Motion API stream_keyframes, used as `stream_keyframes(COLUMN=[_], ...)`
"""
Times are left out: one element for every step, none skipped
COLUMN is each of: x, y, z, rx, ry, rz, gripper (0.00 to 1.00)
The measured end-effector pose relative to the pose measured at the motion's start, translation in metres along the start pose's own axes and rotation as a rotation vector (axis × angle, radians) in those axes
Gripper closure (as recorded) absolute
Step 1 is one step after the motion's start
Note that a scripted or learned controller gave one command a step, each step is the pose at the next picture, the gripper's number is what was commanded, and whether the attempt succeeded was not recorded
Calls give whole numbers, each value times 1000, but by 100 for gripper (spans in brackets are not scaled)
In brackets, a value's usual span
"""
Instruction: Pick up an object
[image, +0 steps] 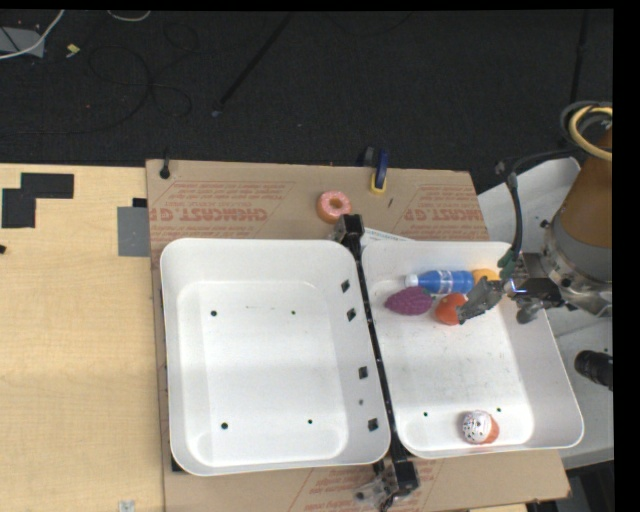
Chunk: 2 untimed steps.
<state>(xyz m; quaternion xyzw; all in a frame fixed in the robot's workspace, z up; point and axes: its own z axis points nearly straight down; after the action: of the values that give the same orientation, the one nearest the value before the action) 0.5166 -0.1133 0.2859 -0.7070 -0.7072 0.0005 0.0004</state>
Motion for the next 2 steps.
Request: stream_keyframes(x=[8, -15], y=[4, 79], z=[131, 177], rx=[14, 0], ry=[3, -1], rz=[0, -3], gripper=[0, 0])
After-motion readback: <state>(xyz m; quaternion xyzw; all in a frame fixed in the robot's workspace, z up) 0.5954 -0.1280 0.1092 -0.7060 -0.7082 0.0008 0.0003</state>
